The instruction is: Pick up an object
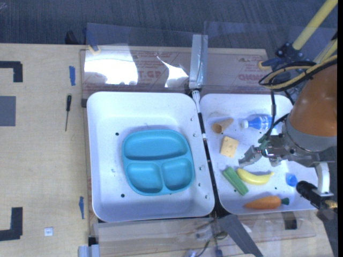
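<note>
No writing legible on bottle (257,122).

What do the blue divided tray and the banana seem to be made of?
The blue divided tray looks like moulded plastic with a matte finish: even colour, rounded compartment walls. The banana is probably a plastic toy: uniform yellow, smooth skin; the view is too small to be sure.

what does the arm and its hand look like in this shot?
The grey arm carries a broad rounded orange band above the wrist. Black and yellow cables loop beside it. The small metallic hand has silvery fingers, and a black fitting sits low on the wrist.
</note>
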You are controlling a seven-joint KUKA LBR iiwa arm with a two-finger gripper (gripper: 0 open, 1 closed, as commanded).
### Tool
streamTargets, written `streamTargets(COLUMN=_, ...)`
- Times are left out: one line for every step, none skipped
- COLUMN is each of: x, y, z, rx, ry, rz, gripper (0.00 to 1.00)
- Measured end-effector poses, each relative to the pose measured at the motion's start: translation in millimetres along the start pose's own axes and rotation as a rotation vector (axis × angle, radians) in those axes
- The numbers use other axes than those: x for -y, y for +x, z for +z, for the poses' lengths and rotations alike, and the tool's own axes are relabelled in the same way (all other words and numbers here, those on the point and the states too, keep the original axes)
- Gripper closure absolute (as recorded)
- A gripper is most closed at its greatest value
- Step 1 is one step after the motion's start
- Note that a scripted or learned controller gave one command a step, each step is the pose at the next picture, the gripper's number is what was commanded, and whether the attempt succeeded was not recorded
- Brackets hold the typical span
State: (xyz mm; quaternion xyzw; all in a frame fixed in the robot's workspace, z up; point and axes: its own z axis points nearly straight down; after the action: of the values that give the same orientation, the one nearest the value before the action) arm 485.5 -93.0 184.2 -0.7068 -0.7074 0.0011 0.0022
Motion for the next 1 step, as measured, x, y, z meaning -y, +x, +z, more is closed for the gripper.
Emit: streamTargets(x=0.3, y=3.6, z=-17.1, rx=0.002, ry=-0.006, rz=-0.061, gripper=0.00)
